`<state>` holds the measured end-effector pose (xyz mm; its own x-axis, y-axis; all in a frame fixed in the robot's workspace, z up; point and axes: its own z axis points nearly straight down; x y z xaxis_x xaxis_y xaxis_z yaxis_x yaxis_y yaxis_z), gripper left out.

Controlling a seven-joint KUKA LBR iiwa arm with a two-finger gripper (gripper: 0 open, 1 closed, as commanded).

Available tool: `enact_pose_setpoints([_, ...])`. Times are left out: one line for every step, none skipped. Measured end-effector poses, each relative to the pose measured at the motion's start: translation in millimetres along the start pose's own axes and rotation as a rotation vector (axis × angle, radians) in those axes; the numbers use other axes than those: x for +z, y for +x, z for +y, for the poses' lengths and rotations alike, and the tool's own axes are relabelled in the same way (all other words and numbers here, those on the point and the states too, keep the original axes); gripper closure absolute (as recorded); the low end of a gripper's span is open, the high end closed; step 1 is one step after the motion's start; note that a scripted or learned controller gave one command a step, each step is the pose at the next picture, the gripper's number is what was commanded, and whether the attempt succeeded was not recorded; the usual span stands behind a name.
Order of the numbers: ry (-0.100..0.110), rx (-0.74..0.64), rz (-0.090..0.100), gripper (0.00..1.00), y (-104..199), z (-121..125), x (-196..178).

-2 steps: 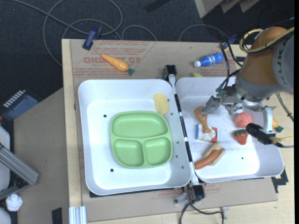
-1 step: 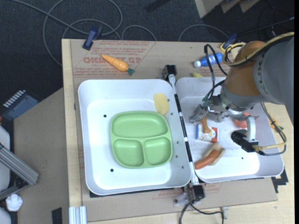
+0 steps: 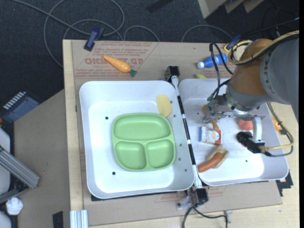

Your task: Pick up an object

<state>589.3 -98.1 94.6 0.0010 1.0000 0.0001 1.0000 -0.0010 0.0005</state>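
- Currently the gripper hangs low over the right bin, above the part of it nearest the desk's far edge and the wall between the two bins. Whether it is wide or narrow cannot be told from this angle.
- An orange piece lies just beneath the gripper (touching or not is unclear). A small packet lies right beside that piece, on the side toward the desk's near edge.
- A toy hot dog lies tilted in the same bin, closer still to the near edge and near the dividing wall.
- A pink piece sits in that bin too, toward the desk's right edge and close under the arm.
- The left bin holds a green divided plate at its middle, with a pale yellow piece just beside the plate's far-right corner.
- On the bare desk along the far edge lie a toy carrot, a blue clip at the far-left corner, and a blue-and-white bottle.
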Motion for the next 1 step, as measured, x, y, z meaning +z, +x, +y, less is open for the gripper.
enact_pose_setpoints([-0.003,-0.003,0.001,1.00,59.0,-15.5,-91.4])
